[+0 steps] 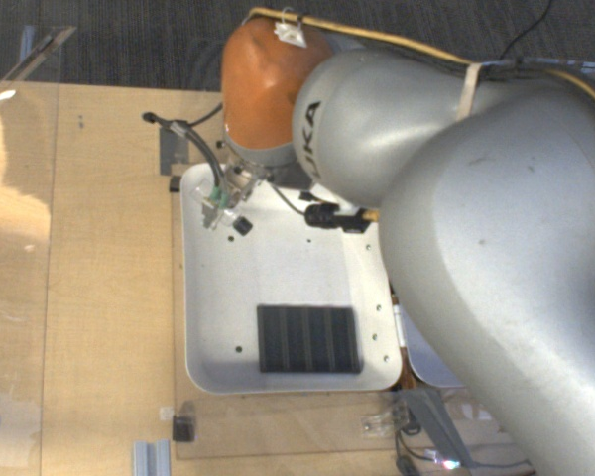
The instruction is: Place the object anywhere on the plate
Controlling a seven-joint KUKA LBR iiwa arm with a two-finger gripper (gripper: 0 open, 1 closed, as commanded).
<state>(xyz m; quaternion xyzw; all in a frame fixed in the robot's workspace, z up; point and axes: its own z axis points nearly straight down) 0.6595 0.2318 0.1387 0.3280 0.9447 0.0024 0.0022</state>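
The plate [307,338] is a dark ribbed rectangle lying flat in the near part of the left white bin [203,350]. My gripper [218,208] hangs under the orange band over the bin's far left corner, well away from the plate. A small pale greenish thing [216,198] shows right at the gripper's tip; whether it is held is too small to tell. A small black piece [242,225] sits just to its right, close above the bin floor.
The arm's big grey body [476,216] covers the right bin and the left bin's right wall. A black cable connector [332,216] hangs over the bin's far part. A tiny dark spot [239,347] lies left of the plate. Wooden bench [79,266] spreads left.
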